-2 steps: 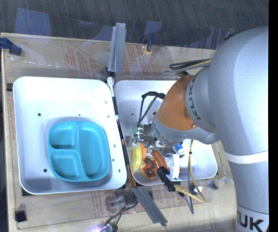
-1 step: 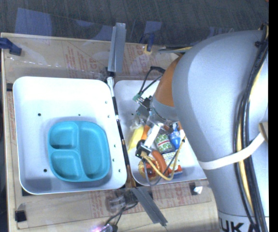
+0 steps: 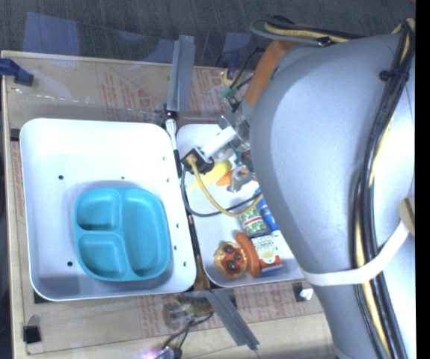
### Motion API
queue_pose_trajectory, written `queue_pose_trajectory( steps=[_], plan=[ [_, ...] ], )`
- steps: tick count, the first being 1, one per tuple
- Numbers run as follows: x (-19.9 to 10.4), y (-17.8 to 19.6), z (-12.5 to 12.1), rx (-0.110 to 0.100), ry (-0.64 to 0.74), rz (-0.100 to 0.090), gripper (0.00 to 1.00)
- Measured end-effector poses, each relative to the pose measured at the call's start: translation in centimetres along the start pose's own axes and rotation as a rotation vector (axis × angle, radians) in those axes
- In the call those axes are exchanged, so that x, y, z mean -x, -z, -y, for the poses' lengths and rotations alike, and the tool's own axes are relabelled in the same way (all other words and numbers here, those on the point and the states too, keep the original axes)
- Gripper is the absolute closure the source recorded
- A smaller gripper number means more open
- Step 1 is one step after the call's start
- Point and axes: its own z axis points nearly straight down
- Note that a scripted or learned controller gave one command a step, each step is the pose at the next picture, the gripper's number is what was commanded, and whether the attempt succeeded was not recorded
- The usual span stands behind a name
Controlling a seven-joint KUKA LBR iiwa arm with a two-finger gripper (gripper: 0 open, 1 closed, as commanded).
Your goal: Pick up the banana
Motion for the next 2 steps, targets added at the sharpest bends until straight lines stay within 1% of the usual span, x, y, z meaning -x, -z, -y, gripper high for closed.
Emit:
queue_pose_trajectory(
  steps=[1,2],
  plan=[
    [-2.1,-0.1,2.0,-0.003,0.505,0.005,1.00],
    [-4.4,0.0,0.7,0.005,0.770,0.000,1.00]
  ],
)
